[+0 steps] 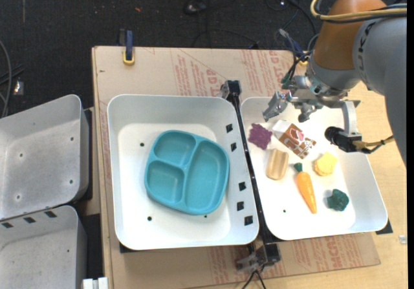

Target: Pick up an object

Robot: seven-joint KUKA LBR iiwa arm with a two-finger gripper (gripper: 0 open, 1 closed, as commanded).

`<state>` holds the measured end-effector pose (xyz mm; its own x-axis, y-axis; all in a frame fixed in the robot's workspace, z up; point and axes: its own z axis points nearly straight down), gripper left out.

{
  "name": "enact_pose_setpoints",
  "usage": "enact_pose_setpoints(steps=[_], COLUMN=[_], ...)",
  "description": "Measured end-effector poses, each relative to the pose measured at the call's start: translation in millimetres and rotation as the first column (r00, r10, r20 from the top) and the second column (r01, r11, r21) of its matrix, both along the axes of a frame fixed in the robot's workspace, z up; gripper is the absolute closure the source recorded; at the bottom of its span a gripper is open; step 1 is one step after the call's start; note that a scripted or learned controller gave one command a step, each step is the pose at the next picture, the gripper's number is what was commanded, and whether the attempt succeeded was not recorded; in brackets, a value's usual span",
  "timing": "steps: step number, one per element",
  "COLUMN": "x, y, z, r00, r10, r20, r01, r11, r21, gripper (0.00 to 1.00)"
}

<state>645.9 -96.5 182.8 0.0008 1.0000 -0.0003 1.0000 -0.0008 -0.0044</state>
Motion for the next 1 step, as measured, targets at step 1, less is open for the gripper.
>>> enact_pose_setpoints(steps=[1], x=[2.6], y=[-1.6], z=[-61.6], r00=[1.000], r10=[0.000], r20=[0.006], r01=[0.000], r11=[1.000], r21=[-0.002], gripper=[0.00])
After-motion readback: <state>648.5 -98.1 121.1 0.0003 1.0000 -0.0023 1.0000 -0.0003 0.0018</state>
